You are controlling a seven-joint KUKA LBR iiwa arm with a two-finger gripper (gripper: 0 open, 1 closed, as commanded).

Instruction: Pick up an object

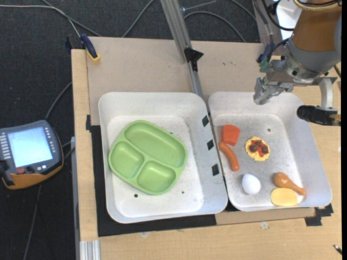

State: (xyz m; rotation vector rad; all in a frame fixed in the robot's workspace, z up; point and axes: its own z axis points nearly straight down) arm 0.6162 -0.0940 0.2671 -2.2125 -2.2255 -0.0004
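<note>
Overhead, gripper (264, 95) above right bin's (309, 140) far rim; no legible writing

Teach pendant (30, 153) on dark floor, left of bench, screen lit. Blue/yellow clamp (89, 47) at bench far-left corner. Slanted alu. pole (179, 28) runs down btwn the bins. Cables (49, 7) loose on floor.
</note>
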